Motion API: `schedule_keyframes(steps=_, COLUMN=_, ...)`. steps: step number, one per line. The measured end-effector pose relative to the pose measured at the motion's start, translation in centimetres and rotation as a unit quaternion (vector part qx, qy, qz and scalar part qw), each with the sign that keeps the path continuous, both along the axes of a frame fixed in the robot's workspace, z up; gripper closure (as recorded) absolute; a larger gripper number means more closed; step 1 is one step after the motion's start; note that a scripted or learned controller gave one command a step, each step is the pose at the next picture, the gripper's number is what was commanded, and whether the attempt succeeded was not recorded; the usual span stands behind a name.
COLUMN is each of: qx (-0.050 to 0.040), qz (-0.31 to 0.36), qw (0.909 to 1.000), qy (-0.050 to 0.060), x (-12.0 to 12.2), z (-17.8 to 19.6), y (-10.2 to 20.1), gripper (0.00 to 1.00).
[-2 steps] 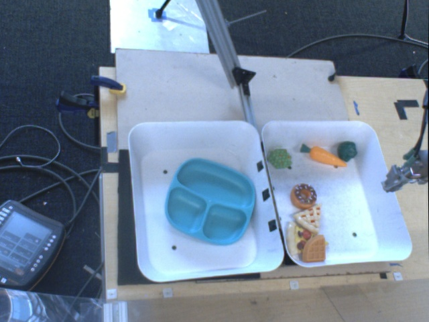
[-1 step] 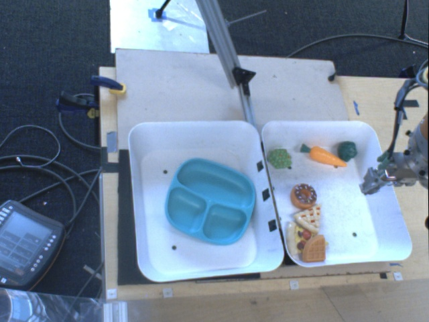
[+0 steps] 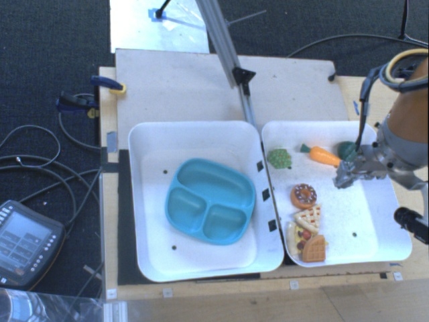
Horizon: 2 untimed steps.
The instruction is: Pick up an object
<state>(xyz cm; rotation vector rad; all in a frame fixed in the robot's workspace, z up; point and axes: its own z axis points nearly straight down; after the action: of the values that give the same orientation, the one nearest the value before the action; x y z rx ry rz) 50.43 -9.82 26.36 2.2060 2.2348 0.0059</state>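
Note:
The right bin (image 3: 375,237) holds several toy foods: a green broccoli (image 3: 279,157), an orange carrot (image 3: 322,155), a doughnut (image 3: 303,195), a pizza slice (image 3: 308,218) and a waffle-like piece (image 3: 313,249) at the front. A dark green object (image 3: 346,149) lies by the carrot's right end. My gripper (image 3: 344,178) hangs low over the bin's middle right, just right of the carrot and beyond the doughnut. Nothing shows between its tips.
The left bin (image 3: 151,247) holds a blue divided plate (image 3: 210,201). A slanted metal pole (image 3: 224,42) crosses from the top down to the bins' shared wall. Clamps and cables lie off the bench at the left, and a control pendant (image 3: 27,241) sits at the lower left.

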Motion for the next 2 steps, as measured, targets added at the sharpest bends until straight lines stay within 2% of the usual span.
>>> schedule_keyframes(steps=1, qx=0.0, qz=-0.001, qw=1.0, qy=0.0, x=0.7, z=-0.2, y=4.3, gripper=1.0)
schedule_keyframes(steps=2, qx=0.0003, qz=-0.001, qw=1.0, qy=0.002, x=1.2, z=-1.9, y=9.7, gripper=1.0)
